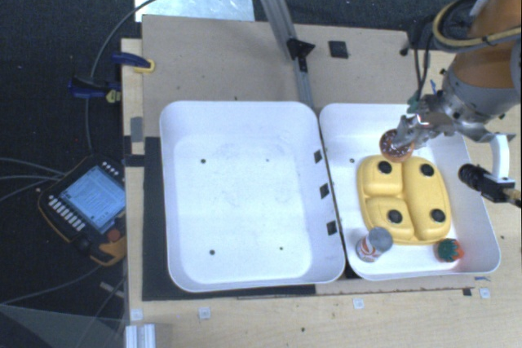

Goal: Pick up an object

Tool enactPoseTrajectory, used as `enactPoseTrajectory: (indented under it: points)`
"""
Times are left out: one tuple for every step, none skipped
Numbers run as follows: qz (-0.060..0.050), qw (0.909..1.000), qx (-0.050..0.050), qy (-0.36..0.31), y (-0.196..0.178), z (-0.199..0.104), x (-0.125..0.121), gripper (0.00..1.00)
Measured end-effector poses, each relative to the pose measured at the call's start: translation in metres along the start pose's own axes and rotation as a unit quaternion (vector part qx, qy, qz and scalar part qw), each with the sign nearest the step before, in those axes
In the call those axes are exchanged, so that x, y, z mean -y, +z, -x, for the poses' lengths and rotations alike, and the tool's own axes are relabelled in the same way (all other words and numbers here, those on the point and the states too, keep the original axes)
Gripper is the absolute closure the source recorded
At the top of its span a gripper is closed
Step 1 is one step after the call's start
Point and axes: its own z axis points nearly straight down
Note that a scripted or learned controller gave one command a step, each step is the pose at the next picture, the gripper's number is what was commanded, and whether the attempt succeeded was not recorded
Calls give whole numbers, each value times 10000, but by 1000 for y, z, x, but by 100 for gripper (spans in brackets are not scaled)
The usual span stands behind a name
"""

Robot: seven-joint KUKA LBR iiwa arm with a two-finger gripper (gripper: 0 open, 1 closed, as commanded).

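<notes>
The arm (481,53) came in from the upper right of the frame, and its gripper (405,136) hung over the upper middle of the right bin (342,134). Honestly couldn't tell how the tool was set from this angle. Right at its tip sat a small round brownish thing (396,146), touching or just above the top edge of a big yellow block (405,198) with four dark holes, but whether it was actually gripped couldn't be made out. The yellow block took up the middle of the right bin. Just off its lower left corner was a small grey and red object (373,244), and near the bin's lower right corner was a little green and orange one (447,250). The left bin (245,191) sat right beside it, toward the middle of the frame. A handheld controller with a lit screen (86,206) lay off at the left edge.
</notes>
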Motion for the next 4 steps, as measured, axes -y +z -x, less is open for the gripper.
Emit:
enactPoseTrajectory:
  points:
    - [-12,10000,-4,-2,-34,0,-1,100]
    - [-38,10000,-16,-22,-25,-57,15,100]
    - [-35,10000,-13,-20,-20,-108,29,100]
    - [-34,10000,-18,-24,-19,-162,33,100]
